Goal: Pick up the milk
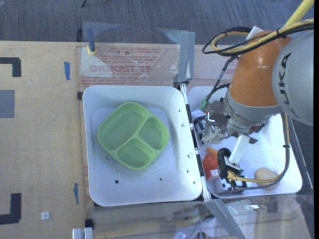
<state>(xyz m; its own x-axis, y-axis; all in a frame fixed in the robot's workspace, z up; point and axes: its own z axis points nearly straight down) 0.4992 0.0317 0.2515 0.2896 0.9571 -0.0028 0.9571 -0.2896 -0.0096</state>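
The grey arm with its orange band point(256, 76) reaches in from the right and hangs over the right-hand shallow white bin point(294, 180), its wrist covering much of that bin's far half. The jaws sit under the wrist among dark fittings and cables. Whether they are released or clenched I cannot tell, and nothing is visibly held between them.

The thing that best fits the milk is a small white carton with black patches point(226, 183). It lies at the near edge of the right bin, close to the divider between the two bins. It is partly crossed by a yellow cable point(247, 180), so this is a judgement and not a certainty. Just beyond it lies a small red-orange piece point(211, 159), and a tan egg-shaped toy point(265, 174) rests off to its right.

From the wrist, the carton lies toward the near edge of the bin, so the coming move would probably be a short travel that way before any descent. Too little of the carton shows to give its long axis. The red-orange piece and the bin wall crowd it, which could spoil a grasp.

The left-hand white bin point(94, 183) holds a green divided plastic plate point(132, 134), well apart from all this. Both bins rest on the tan surface point(40, 133).
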